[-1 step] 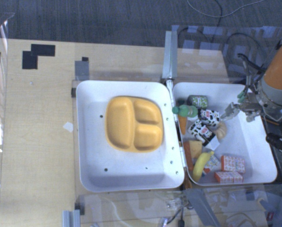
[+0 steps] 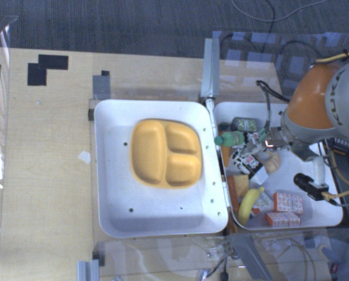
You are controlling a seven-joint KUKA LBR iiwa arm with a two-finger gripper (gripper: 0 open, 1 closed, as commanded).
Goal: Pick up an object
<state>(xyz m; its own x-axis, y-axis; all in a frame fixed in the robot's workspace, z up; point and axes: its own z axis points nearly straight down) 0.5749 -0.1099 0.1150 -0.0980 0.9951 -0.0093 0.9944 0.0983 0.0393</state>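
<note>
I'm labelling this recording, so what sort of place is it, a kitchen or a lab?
Most likely a robotics lab: a grey and orange arm reaches over two white bins on a wooden bench, loose cables trail over carpet, and toy food fills the right bin.

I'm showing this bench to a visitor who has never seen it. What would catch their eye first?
Most striking is the yellow divided tray, lying alone in the middle of the left bin. Next comes the arm's orange band at the right, above the right bin, with the gripper low among a crowded heap of small items there, a banana and red cartons near its front.
</note>
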